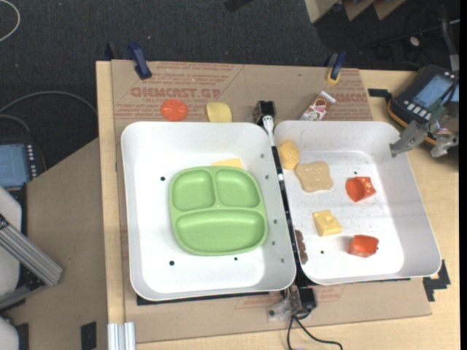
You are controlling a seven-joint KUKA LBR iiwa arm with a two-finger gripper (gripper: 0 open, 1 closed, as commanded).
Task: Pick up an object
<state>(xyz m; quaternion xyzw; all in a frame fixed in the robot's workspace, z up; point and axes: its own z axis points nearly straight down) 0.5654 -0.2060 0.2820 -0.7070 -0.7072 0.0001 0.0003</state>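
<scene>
From the camera view, the right bin [408, 217] serves as the landmark. Inside it lie a slice of toast [314, 176] near its upper left, a corn piece [290, 152] just above and left of the toast, a cheese wedge [327, 222] near the middle, a red pepper piece [360, 188] right of the toast, and a second red piece [363, 246] toward the lower edge. The gripper [403, 143] hangs at the bin's upper right rim, clear of all the food; I cannot tell how it is set. The left bin [139, 195] holds a green divided plate [217, 211].
</scene>
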